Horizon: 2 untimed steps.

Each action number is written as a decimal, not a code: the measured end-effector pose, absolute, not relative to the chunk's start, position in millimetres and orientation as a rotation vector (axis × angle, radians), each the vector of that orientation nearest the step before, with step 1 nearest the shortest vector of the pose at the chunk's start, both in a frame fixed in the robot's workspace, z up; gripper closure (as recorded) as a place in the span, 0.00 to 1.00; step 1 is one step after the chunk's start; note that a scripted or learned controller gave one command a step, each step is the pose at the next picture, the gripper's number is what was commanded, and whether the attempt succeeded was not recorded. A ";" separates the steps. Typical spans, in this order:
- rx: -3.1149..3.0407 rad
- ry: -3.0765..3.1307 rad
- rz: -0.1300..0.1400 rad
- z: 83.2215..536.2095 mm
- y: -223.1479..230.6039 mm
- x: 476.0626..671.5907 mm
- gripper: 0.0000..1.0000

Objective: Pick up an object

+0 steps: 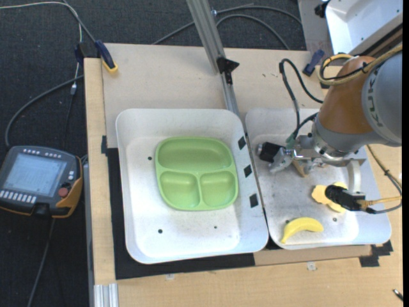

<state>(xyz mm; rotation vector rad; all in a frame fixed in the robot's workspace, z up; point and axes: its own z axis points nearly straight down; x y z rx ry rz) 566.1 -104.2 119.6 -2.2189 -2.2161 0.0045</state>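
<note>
The arm [358, 101] reaches in from the right, bent down over the right bin [281, 235], its gripper [281, 160] low by the bin's left side; whether it is wide or narrow I cannot tell. The banana [301, 228] lies below and slightly right of the gripper, well apart, and a yellow piece [324, 196] lies further right.

Bench [166, 75]: pale tan board filling the middle of the frame, on dark carpet.
Left bin [137, 171]: shallow, white, at frame centre.
Green tray [195, 173]: three-compartment plate lying flat inside the left bin.
Right bin [275, 190]: white, touching the left bin's right side.
Handheld controller [39, 181]: grey with a screen and orange trim, at the left edge on the carpet.
Metal post [208, 34]: slanting down from top centre to the bins' upper junction.
Clamp [105, 56]: blue and yellow, at the bench's upper left corner.
Cables [45, 8]: trailing over the carpet, upper left.
</note>
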 end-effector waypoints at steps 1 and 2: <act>-2.221 -2.220 -0.002 133.5 -103.4 567.7 1.00; -2.224 -2.225 -0.005 178.1 -107.8 571.0 1.00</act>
